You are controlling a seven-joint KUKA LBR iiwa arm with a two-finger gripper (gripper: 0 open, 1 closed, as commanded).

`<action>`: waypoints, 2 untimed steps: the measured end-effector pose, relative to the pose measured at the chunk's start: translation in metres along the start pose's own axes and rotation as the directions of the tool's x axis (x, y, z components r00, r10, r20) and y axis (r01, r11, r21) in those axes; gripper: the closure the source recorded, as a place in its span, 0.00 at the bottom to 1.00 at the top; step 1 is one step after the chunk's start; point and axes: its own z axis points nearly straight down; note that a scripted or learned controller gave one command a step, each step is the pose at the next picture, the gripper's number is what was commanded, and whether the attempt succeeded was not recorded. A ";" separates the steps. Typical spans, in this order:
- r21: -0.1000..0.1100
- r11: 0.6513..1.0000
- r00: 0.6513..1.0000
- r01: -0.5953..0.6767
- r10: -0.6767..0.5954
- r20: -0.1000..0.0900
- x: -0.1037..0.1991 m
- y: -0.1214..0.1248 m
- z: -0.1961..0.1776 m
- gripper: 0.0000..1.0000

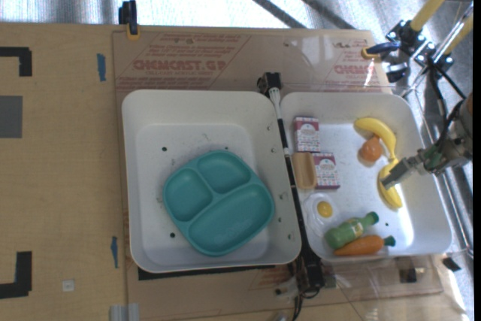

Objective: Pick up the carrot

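The carrot (361, 246) is orange with a green stub on its right end. It lies flat along the front wall of the right bin (428, 225), touching a green bottle (349, 230) just behind it. My gripper (392, 176) reaches in from the right and hangs over the lower part of a yellow banana (385, 143), well behind and to the right of the carrot. Nothing is visibly held in it.
An orange fruit (370, 150) sits against the banana. Two red-and-white cartons (306, 134) (325, 170), a tan bread slice (304, 171) and a fried egg (324, 209) lie on the right bin's left side. The left bin (143, 162) holds a teal divided plate (218, 201).
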 end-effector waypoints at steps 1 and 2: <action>0.004 0.991 0.991 -0.134 0.135 -0.003 0.073 0.033 0.066 0.00; -0.004 0.999 0.999 -0.050 0.050 0.007 0.016 0.050 0.078 0.00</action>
